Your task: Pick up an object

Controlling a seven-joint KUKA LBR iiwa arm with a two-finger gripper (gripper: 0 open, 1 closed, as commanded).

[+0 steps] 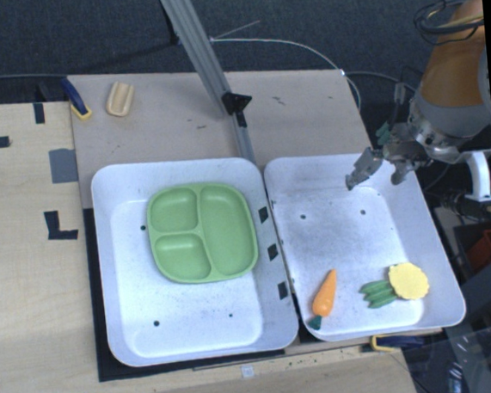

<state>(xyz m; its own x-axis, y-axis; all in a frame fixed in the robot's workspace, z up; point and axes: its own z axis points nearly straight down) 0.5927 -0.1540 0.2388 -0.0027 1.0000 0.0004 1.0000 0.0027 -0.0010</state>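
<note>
Gripper (378, 170) spread open, holding nothing, over right bin (335, 226) far edge, bare floor below. One carrot (325, 292), one corn cob (402, 282) near front edge; one green plate (202, 232) in left bin (132, 323).

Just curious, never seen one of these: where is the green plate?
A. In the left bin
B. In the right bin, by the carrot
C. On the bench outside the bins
A: the green plate lies inside the left bin; the carrot is in the right bin.

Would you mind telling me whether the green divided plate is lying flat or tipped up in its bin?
Lying flat. The green divided plate rests face up on the floor of the left bin, with all three compartments showing.
</note>
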